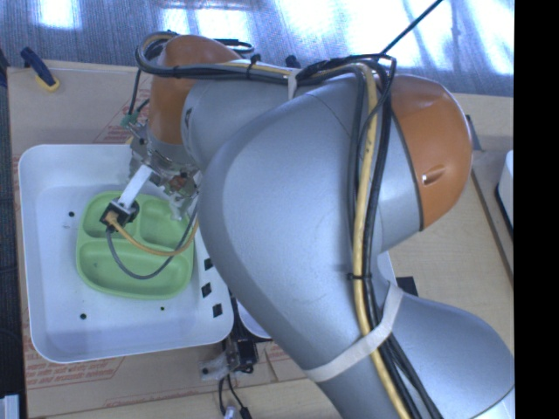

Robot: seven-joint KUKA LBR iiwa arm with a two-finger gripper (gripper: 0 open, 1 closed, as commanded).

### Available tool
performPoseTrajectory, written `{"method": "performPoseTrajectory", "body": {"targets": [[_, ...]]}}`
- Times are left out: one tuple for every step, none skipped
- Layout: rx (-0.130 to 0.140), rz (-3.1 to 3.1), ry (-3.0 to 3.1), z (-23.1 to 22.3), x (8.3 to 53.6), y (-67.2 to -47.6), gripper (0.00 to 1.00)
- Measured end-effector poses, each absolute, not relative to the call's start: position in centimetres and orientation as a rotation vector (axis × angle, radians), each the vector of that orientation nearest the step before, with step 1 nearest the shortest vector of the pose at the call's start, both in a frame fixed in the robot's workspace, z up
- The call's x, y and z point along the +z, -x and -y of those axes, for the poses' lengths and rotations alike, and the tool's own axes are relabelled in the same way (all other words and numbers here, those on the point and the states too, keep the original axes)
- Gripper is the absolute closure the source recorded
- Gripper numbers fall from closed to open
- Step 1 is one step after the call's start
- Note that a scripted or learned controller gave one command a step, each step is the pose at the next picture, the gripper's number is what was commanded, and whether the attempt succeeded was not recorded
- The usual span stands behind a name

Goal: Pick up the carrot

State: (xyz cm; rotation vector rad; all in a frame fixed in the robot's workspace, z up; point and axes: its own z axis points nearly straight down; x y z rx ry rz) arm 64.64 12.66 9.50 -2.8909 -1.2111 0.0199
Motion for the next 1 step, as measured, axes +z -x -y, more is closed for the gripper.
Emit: {"method": "performPoseTrajectory", "body": {"targets": [[0.003,1.025,2.953,-11.93,9.45,-64.99,0.00]]}}
